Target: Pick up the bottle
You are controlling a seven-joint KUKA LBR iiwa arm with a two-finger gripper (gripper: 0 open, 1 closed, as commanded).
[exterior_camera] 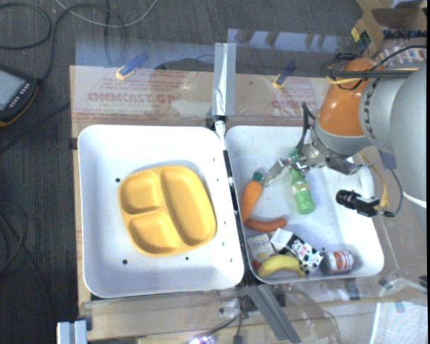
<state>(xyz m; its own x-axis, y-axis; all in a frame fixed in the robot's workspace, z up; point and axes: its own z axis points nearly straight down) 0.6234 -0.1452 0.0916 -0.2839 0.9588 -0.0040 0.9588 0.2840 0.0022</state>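
Observation:
The bottle [302, 195] is small, green and clear, and lies in the middle of the right bin [358, 235], its cap end pointing to the back. My gripper [288, 169] hangs just above and behind that cap end, under the orange band of the arm. Its fingers are open: one thin finger [274, 172] reaches out to the left, the other sits by the bottle's top. The bottle rests on the bin floor, not between the fingers.
Left of the bottle lie a carrot [251, 198] and a sausage [266, 223]. A banana [281, 265], a patterned box [303, 251] and a can [338, 261] crowd the front edge. The left bin [100, 163] bears a yellow divided tray [168, 208].

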